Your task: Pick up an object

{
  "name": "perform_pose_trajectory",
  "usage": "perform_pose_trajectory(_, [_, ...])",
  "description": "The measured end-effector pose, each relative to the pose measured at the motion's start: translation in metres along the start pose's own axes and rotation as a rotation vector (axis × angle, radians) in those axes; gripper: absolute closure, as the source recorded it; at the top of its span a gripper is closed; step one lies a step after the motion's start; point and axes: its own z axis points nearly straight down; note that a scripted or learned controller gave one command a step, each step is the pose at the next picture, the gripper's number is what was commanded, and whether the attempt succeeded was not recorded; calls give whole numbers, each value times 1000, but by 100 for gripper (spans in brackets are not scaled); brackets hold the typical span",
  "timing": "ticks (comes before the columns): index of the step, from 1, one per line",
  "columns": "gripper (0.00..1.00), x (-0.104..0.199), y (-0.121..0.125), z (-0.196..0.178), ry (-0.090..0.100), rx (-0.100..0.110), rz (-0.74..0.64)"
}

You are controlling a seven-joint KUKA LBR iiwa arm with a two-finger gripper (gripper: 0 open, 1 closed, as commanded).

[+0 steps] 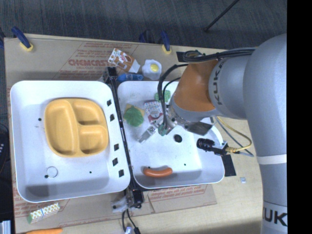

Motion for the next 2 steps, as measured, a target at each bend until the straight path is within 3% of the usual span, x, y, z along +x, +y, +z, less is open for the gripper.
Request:
perform_pose_trajectory(1, [0, -12, 47, 0, -1, -1, -63])
perform_pose_trajectory(2, [0, 36, -25, 0, 2, 2, 386])
